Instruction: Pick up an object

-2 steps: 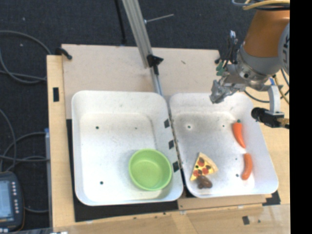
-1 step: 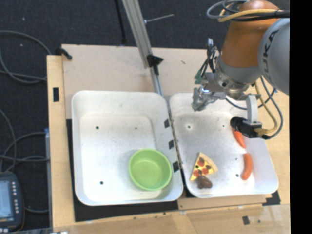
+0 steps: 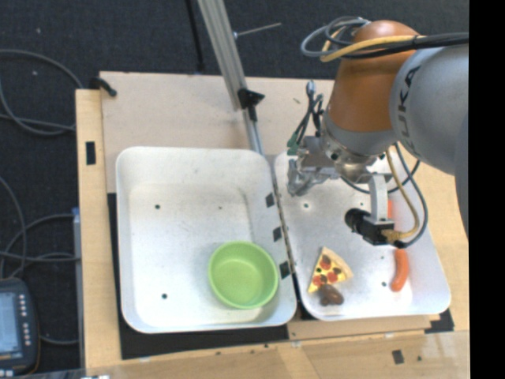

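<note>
Toy pizza slice (image 3: 330, 269), 5 o'clock of your gripper (image 3: 302, 178): likely light, stiff, flat. Grasp it across its edges. Gripper opening: cannot tell.

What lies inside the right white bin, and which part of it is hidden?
A toy pizza slice, a brown piece against its near edge and an orange stick by the right wall. The arm covers the bin's far part; nothing there can be judged.

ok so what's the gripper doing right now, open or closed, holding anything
Grey two-finger gripper: cannot be told from this view; it hangs above the right shallow white bin.
</note>
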Available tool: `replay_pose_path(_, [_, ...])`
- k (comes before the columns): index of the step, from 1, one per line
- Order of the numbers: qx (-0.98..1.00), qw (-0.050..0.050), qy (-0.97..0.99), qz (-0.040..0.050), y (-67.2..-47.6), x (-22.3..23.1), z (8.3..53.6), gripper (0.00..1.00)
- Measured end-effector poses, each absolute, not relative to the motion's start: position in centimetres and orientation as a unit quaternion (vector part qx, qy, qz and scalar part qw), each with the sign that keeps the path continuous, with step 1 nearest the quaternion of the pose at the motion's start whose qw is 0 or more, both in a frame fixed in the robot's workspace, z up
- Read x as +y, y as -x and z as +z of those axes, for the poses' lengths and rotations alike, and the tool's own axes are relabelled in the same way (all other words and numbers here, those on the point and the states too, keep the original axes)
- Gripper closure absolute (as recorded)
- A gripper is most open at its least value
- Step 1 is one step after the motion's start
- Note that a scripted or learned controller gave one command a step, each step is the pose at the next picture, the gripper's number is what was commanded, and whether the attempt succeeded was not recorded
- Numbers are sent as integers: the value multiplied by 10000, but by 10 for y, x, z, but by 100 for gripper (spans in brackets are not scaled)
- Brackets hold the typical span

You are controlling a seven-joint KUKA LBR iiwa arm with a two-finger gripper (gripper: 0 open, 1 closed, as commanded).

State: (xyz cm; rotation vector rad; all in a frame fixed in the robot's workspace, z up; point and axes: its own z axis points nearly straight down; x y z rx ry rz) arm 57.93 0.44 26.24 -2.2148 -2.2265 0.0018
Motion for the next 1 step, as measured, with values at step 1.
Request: replay_pose_path(1, [-7090,2,7052,2,-555,44,256,100])
